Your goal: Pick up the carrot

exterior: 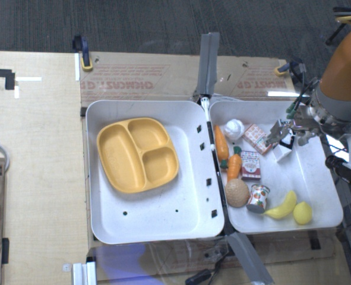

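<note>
A short orange carrot (234, 165) with a green top lies in the right bin (323, 177), near its left wall. A longer orange carrot-like piece (221, 142) lies just up and left of it, along the divider. My gripper (281, 138) hangs over the upper middle of the right bin, to the right of a small pink-and-white box (255, 138). It is well to the right of both orange pieces and touches neither. Nothing shows in its grasp.
The right bin also holds a white lump (233, 127), a second small box (250, 165), a brown ball (237, 192), a small can (258, 198), a banana (282, 206) and a lemon (303, 212). A yellow divided plate (138, 154) sits in the left bin (163, 218).
</note>
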`<act>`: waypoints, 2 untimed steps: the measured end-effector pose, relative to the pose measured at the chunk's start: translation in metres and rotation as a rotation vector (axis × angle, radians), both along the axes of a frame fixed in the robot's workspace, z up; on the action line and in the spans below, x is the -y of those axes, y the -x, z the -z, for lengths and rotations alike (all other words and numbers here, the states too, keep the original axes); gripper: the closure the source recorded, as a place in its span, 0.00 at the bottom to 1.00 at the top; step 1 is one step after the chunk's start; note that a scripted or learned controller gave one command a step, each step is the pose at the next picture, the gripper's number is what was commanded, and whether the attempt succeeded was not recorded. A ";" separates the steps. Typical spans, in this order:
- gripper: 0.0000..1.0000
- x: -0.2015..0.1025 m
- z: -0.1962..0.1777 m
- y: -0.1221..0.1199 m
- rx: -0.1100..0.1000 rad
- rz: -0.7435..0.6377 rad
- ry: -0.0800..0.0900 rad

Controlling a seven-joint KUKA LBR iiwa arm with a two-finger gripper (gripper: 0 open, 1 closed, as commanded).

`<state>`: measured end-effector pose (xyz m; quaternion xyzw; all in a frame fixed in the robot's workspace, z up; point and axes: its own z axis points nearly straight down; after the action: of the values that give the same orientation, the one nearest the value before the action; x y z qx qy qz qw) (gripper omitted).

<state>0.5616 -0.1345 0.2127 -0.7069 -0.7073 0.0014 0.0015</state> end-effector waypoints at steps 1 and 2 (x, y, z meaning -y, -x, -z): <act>0.00 0.043 -0.050 0.068 0.001 0.308 0.002; 0.00 0.013 -0.062 0.083 0.001 0.587 0.003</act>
<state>0.4784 -0.1471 0.2751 -0.8812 -0.4727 0.0015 0.0005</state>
